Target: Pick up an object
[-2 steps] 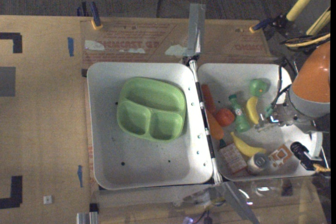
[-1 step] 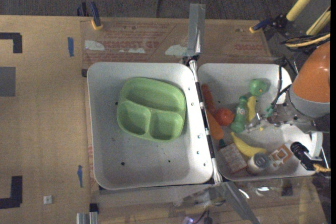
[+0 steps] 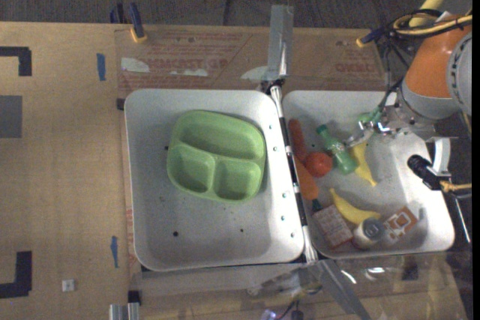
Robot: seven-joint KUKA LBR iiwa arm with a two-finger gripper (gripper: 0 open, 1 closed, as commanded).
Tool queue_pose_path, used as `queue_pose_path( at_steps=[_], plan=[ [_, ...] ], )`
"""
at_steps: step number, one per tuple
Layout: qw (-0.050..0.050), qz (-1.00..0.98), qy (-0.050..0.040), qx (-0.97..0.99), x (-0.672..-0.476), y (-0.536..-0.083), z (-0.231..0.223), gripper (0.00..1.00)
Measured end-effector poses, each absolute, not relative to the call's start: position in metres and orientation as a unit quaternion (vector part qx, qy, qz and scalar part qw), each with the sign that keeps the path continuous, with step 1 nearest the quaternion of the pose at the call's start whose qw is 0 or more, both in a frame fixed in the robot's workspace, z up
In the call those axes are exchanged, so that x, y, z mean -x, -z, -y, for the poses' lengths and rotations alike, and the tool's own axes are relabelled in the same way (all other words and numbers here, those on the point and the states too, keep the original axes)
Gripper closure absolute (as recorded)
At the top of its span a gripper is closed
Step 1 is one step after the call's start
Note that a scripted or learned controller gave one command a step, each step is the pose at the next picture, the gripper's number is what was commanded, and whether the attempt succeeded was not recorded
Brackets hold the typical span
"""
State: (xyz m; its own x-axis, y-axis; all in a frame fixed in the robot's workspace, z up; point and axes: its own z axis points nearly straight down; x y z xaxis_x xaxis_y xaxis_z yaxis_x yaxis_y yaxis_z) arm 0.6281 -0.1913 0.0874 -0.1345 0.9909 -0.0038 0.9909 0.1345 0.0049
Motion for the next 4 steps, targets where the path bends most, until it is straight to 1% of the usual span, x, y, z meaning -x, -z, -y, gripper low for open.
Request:
queue_pose_path(
  at_steps=[1,2,3,4],
  plan=[
    [0.006,-0.754,0.0005,-0.657,-0.629,-0.099,0.191,1.00],
    [0.005,-0.754,0.0006,-0.657,-0.629,-0.099,0.191,0.00],
    [0.007,-0.755,0.0011,-0.656,-0.630,-0.109,0.191,1.00],
    [0.007,-0.755,0.0012,-0.656,-0.630,-0.109,0.191,0.00]
  ],
)
